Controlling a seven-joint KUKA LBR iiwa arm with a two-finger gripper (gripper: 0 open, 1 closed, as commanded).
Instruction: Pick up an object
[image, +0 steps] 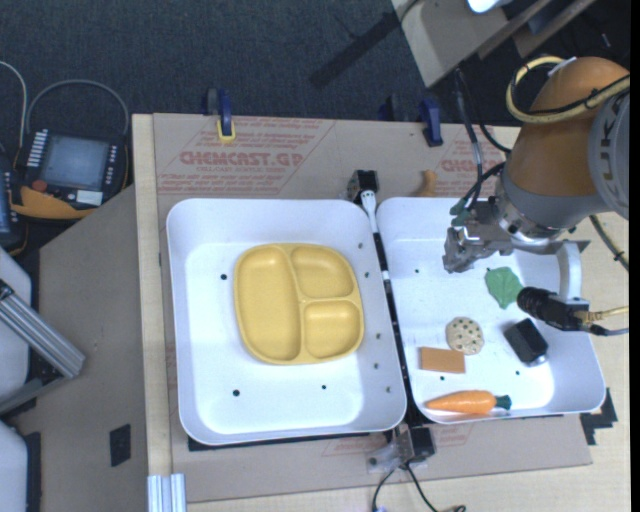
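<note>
My gripper (462, 252) hangs over the upper middle of the right bin (420, 225), with nothing visible between its tips. Just to its right lies a green lump (503, 284). Further toward the front sit a round speckled cookie (464, 335), a flat orange-brown slab (441, 360) and a carrot (462, 403) with a green stub, lying along the front wall. A small black block (526, 341) rests to the right of the cookie.
The left bin (200, 300) holds a yellow divided plate (297, 301) in its middle. A black clip (363, 184) sits at the top of the ridge between the bins. The arm's orange band (565, 120) looms over the right bin's far right corner.
</note>
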